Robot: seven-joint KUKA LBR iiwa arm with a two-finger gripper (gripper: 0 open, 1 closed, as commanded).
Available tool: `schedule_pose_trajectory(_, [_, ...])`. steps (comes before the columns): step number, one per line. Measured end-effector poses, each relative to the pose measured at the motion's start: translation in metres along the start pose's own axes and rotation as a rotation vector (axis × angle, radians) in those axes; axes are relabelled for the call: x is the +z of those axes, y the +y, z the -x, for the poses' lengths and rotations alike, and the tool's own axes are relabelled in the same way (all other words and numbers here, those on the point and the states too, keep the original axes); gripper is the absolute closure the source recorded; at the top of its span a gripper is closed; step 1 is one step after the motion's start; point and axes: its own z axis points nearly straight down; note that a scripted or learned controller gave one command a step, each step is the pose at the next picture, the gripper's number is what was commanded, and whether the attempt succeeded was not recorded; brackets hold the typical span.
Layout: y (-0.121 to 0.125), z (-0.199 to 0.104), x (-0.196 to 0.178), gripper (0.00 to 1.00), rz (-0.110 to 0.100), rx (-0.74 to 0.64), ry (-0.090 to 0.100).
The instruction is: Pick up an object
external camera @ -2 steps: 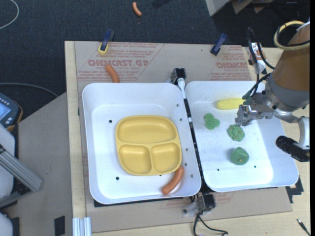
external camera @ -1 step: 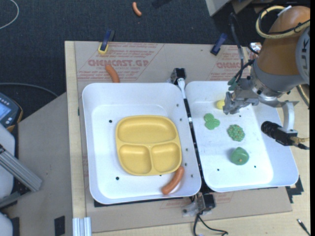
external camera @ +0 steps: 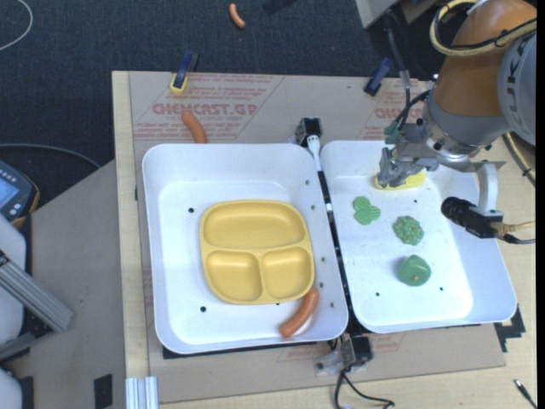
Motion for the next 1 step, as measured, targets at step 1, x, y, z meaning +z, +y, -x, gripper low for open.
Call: schedule_pose_trajectory(1, [0.0027, 0.0008, 0.0163, 1.0, -0.007, 0.002, 0.001])
